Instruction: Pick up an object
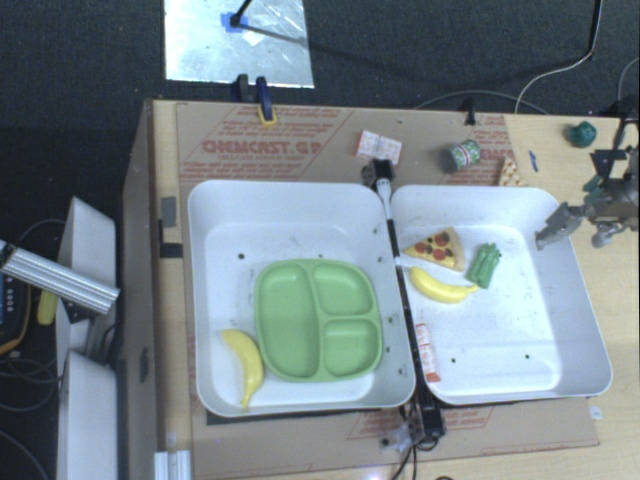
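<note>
Board (270, 148) under bins — red "CHEMCAST GP" lettering

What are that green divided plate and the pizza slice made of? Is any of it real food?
The green divided plate looks like moulded plastic: one even matte colour, with rounded compartment ridges. The pizza slice seems a plastic toy, with flat, saturated colours, though it is too small to be sure. So probably not real food.
</note>
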Tool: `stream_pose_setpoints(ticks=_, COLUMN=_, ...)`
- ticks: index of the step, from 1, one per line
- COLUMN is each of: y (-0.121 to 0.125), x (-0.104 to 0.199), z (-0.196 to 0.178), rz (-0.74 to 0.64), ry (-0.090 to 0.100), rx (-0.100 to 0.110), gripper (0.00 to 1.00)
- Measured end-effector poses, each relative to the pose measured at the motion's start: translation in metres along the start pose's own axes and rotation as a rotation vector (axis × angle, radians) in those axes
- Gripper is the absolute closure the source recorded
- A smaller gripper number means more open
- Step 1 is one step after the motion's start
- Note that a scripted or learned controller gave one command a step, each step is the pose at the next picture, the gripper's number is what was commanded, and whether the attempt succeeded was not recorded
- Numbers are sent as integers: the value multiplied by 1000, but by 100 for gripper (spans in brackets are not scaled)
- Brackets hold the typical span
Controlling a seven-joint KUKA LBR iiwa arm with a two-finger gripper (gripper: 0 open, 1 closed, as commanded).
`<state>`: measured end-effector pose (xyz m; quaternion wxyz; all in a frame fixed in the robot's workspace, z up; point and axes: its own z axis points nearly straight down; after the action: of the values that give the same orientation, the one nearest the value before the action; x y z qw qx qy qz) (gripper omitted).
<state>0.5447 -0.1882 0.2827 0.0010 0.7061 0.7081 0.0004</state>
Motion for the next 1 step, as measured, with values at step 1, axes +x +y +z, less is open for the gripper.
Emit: stream_pose_setpoints(ticks=1, y=52, x=26, z=103, rz=-2, ry=2, rx=4, gripper=0)
